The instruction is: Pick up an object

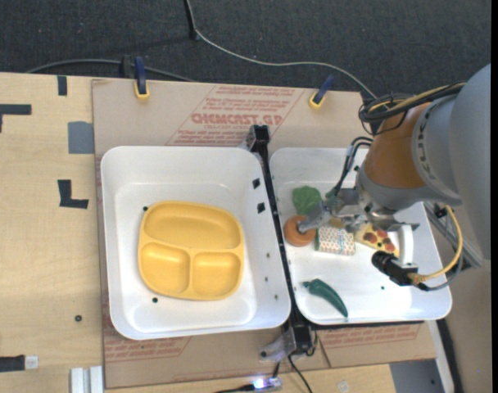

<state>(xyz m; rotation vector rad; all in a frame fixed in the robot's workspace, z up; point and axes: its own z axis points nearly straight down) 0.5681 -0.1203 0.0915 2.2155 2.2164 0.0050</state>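
Jaws (335, 218) state unclear, over R bin (433, 305): 1 green pepper (327, 295); L: 1 yellow tray (192, 250).

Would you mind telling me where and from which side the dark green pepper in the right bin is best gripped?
I'd grip the dark green pepper across its thicker middle, coming straight down from above. It lies flat on the right bin floor, long and narrow, slanting toward the lower right, and nothing touches it. Closing the hand across its short width, square to that slant, looks most secure; the tapered ends would probably slip.
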